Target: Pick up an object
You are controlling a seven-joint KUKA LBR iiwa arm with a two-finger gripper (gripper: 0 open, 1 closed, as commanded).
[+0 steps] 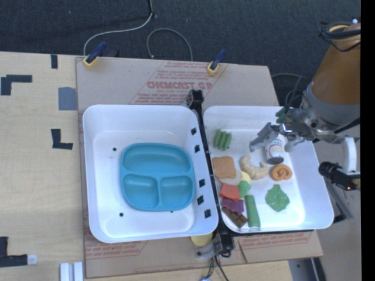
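My claw (270, 138) hangs over the right bin (304, 212), fingers spread apart, nothing between them. A small white bottle (275, 151) sits just below the fingertips, apart from them as far as I can tell. Toy food lies around it: orange swirl pastry (281, 172) just beyond the bottle, pale croissant (253, 168) beside that, green leafy piece (276, 198) farther down, toast slice (224, 167) and green ridged piece (222, 139) off to my claw's left in view. Left bin (99, 122) holds a blue divided plate (157, 177), well apart from my claw.
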